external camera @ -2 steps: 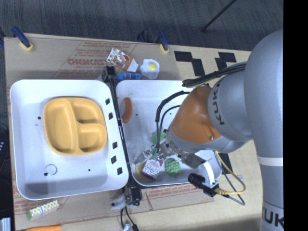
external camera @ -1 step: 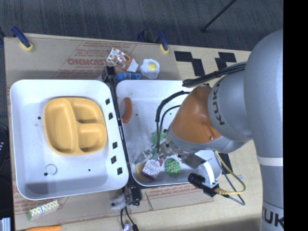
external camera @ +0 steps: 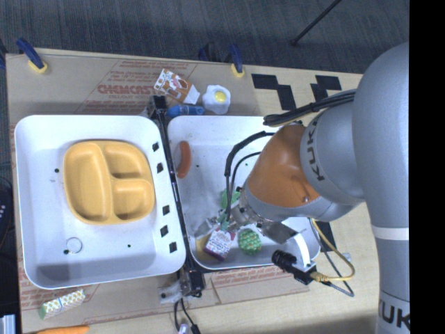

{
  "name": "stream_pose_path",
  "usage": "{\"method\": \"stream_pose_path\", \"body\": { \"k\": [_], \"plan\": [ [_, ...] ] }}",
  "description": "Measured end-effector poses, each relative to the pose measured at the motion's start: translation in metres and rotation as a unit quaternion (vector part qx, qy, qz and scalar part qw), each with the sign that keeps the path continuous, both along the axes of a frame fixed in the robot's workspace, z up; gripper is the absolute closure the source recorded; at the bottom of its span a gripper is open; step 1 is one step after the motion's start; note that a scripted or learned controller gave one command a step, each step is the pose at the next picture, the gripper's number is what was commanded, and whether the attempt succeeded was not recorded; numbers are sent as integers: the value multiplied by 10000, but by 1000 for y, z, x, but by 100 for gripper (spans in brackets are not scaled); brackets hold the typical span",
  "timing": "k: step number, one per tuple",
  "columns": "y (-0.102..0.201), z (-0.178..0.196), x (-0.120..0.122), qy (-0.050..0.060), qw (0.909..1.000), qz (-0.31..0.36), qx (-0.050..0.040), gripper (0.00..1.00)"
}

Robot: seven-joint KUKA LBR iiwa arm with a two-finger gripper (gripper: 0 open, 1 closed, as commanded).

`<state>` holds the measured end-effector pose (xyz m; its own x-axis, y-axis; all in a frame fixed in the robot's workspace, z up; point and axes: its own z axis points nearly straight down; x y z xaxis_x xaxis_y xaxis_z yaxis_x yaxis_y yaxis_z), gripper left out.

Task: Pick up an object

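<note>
My gripper reaches down into the right bin, near its front edge, with the orange wrist band just above it. Right under and around it lies a small pile: a white packet with red print, a green round object and something green beside the gripper. A sausage-like brown object lies apart at the bin's left wall. The arm hides part of the pile.
The left bin holds a yellow divided tray. Behind the bins, on the cardboard, sit a small printed carton, a blue item and a white-yellow egg-like toy. A wrapped packet lies at the front left.
</note>
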<state>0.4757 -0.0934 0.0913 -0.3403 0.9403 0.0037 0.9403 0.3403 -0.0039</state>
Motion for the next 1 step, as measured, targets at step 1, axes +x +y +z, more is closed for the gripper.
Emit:
{"method": "stream_pose_path", "body": {
  "k": [1],
  "plan": [
    [0,0,0,0,10000,0,0,0]
  ]
}}
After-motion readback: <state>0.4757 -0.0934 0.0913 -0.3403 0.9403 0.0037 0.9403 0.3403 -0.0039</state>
